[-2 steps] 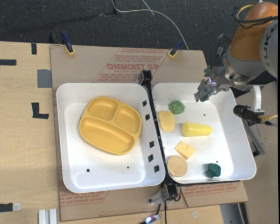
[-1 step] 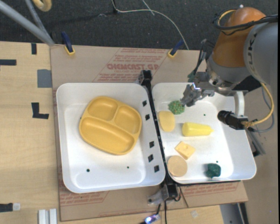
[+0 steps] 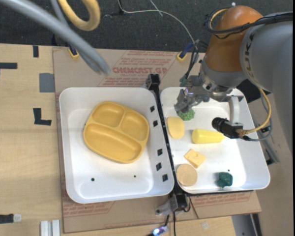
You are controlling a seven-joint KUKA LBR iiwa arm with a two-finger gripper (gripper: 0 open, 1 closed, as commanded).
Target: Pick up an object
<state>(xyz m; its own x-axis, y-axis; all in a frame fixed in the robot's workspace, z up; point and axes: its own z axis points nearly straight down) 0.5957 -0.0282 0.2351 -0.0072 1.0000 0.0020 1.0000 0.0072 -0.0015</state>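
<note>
While the left bin carries a single item, a yellow divided plate with three compartments lying flat near its middle, the right bin carries several small pieces. A pale yellow oval piece lies close to the black divider between the two bins. To its right rests a bright yellow wedge, lying on its side with the narrow end toward the divider. Nearer the front sit a small yellow cube-like block and, just beside it, a tan round disc near the bin's front left corner. A dark green lump sits apart from these toward the front right.

At the back of the right bin lies a small green, bumpy piece, resembling a broccoli floret, just behind the oval piece. The end effector is directly over it, its dark fingers pointing down and reaching the green piece's top; from this angle I cannot tell how wide the fingers stand or whether they grip it. Both bins rest on a cardboard sheet laid on the wooden desk.
</note>
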